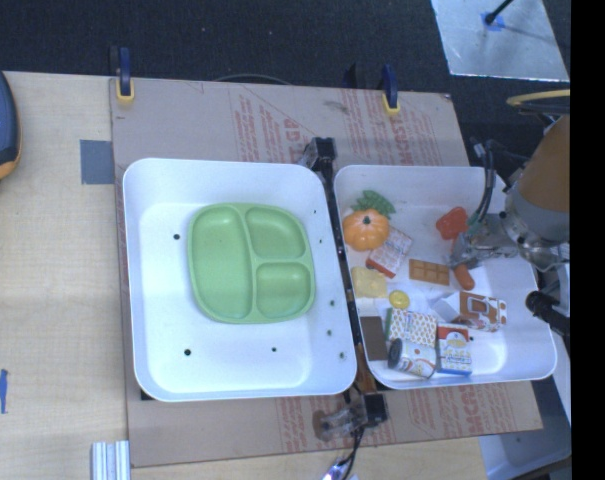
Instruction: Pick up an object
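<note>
The arm's gripper (474, 251) hangs low over the right bin (542, 363), at its far right side, where the small toys lie heaped together, presumably so any descent meets something. Just beneath it sit a red piece (450, 222) and a small orange sausage-like piece (464, 276); whichever it wants, I cannot tell if anything is pinched, nor how the pincer stands. The left bin (152, 368) holds a green divided plate (250, 262), well apart.

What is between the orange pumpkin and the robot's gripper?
In the camera view, a red-and-white packet and a brown chocolate bar lie between the pumpkin and the gripper.
</note>
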